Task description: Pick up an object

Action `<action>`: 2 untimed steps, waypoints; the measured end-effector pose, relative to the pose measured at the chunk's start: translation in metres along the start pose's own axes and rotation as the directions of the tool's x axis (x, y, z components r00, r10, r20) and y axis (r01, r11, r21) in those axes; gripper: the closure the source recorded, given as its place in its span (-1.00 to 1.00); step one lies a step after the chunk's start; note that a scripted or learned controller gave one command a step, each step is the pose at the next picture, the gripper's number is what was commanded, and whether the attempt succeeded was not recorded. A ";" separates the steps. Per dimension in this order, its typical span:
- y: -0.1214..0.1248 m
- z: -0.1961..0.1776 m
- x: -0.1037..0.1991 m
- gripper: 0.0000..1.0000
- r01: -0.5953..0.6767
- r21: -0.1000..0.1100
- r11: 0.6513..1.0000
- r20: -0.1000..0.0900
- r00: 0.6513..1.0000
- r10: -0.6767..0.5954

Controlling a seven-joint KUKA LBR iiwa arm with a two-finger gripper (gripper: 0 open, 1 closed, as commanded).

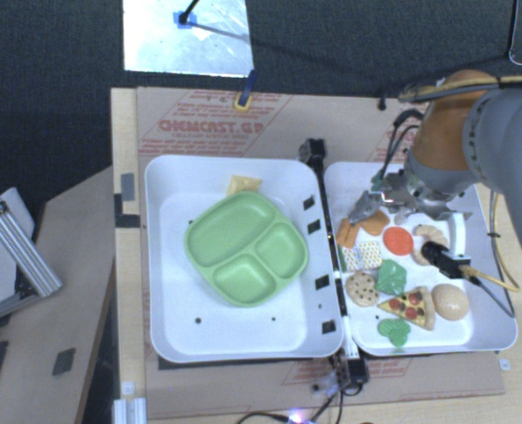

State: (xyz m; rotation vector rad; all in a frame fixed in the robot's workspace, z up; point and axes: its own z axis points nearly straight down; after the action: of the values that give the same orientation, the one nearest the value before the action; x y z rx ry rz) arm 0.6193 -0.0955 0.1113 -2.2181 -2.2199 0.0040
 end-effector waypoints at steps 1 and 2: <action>0.003 0.023 0.000 -1.00 -0.001 -0.012 1.000 0.001 1.000 0.001; 0.006 0.010 0.001 1.00 0.000 -0.020 1.000 -0.001 1.000 0.000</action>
State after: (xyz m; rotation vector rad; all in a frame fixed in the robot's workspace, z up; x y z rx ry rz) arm 0.6251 -0.0947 0.1016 -2.2279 -2.2293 -0.0189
